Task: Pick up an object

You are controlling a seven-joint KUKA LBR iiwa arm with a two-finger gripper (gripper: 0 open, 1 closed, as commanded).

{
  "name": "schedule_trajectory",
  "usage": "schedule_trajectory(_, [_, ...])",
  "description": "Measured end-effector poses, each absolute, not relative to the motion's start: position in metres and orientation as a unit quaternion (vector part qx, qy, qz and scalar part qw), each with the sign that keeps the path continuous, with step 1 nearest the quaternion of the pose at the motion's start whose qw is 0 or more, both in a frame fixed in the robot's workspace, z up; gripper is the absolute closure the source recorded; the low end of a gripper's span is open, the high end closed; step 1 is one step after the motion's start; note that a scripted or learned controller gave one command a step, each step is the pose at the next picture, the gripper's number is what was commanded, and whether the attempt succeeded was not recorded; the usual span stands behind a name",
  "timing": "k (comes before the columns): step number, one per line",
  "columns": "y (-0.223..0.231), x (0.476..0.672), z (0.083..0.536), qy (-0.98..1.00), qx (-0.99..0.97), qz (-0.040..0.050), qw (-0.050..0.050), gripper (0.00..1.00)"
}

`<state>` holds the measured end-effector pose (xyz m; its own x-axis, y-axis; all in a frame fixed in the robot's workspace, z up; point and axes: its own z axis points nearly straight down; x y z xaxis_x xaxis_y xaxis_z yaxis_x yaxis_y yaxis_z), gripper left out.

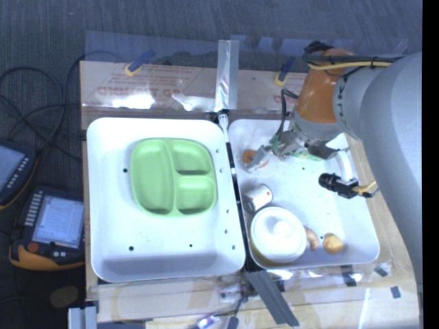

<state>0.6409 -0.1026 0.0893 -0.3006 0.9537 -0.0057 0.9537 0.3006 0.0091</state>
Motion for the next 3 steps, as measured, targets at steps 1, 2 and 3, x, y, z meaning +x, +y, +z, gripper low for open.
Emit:
schedule_trajectory(1, [-0.102,0.642,0.101,0.807,0.591,0.0024,0.006,1.00])
schedule_trajectory(2, [-0.061,0.668,0.184,0.680,0.733,-0.0019,0.001,1.00])
schedule_trajectory(3, [-0.107,0.654,0.116,0.569,0.822,-0.0027,0.000,1.00])
